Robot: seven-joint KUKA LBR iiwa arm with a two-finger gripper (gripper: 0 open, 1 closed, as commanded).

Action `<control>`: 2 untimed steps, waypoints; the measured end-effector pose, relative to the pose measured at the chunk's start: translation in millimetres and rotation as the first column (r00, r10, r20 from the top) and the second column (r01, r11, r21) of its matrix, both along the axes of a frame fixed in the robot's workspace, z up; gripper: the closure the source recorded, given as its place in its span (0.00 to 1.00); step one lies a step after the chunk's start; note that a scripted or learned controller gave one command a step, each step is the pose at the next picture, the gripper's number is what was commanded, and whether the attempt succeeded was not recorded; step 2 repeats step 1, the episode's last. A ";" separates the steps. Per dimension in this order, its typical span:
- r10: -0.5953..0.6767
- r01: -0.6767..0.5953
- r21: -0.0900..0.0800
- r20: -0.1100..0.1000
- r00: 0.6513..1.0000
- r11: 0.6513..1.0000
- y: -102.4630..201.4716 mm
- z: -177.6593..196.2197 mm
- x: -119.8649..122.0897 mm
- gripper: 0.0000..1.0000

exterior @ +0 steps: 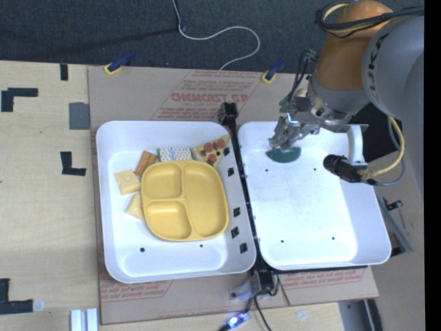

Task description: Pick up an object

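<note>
A small dark-green flat object (285, 156) lies near the back of the right bin (310, 216). My gripper (281, 142) hangs right over it, its tip at the object's back edge and hiding part of it. The view is too coarse to tell whether it touches the object. The grey arm with its orange band (348, 43) reaches in from the upper right. In the left bin (110, 205) lie a yellow divided plate (185, 200) and several small toy foods.
Behind and left of the plate sit a tan cracker (127, 181), an orange-brown piece (145, 162), a patterned piece (173, 154) and a pizza slice (212, 150). A black connector (341, 167) on the arm overhangs the right bin's right side. A divider (238, 185) separates the bins.
</note>
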State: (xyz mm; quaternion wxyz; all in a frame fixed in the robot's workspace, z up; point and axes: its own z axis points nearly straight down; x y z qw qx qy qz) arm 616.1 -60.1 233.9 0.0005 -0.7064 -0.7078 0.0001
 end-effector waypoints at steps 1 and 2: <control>-0.001 0.001 -0.002 -0.003 1.000 1.000 -4.0 -20.1 1.9 1.00; -0.001 0.001 -0.002 -0.003 1.000 1.000 -4.0 -20.1 1.9 1.00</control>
